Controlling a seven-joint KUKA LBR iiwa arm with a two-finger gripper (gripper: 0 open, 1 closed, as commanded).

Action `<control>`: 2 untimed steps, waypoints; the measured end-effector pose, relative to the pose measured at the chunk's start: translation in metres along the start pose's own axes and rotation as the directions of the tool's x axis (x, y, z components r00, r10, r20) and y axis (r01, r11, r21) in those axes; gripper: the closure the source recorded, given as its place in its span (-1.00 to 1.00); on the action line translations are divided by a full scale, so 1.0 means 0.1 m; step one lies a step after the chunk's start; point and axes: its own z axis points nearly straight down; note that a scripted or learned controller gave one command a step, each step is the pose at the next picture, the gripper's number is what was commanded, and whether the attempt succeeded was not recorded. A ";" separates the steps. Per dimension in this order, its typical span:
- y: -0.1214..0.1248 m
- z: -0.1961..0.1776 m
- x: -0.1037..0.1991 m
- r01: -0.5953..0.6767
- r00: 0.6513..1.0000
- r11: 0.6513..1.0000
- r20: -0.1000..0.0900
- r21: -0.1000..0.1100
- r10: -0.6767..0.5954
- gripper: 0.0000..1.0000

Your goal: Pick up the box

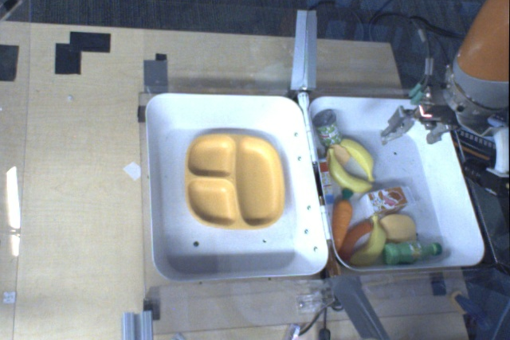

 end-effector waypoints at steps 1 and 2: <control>0.56 0.95 -0.31 0.010 1.000 1.000 0.000 0.001 -0.010 -1.00; 0.35 1.72 -0.55 0.061 0.998 0.998 0.002 -0.007 -0.061 -1.00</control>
